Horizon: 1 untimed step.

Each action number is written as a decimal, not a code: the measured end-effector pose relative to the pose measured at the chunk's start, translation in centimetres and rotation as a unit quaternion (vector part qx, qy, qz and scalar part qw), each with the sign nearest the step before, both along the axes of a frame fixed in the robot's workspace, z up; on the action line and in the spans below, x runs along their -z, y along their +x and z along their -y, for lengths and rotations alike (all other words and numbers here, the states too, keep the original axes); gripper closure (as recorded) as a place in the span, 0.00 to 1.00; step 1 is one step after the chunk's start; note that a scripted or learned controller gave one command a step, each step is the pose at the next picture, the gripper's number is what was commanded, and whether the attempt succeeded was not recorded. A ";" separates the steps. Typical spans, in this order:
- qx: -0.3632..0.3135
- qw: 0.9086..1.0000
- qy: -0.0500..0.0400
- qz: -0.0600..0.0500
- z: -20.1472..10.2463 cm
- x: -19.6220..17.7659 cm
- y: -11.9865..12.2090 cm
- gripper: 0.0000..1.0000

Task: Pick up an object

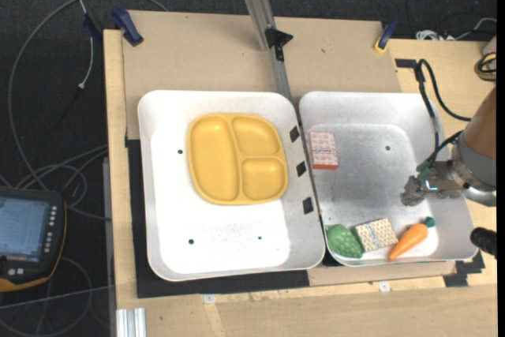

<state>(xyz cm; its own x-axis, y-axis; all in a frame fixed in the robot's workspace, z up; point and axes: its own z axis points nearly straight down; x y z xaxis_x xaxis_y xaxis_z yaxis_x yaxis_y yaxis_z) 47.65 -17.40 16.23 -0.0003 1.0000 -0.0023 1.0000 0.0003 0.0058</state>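
The counter [237, 35] has two bins. The left bin [166, 233] has a yellow tray [237, 158]. The right bin [371, 162] has a carrot [408, 241], green toy [345, 241] and two boxes [323, 149], loose for grabbing. The jaws [420, 189] hang by its right edge; I cannot tell their gap.

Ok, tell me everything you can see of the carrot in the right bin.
The carrot looks like a small plastic toy: smooth orange tapered body with a green leafy top. It lies flat and slanted in the right bin, by the near rim, green end up-right, tip down-left. The patterned packet sits just left of it; whether they touch is unclear. The gripper is above it, apart from it.
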 end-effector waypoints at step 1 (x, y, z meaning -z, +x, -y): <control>-0.001 1.000 0.000 0.000 -0.1 -4.3 0.1 1.00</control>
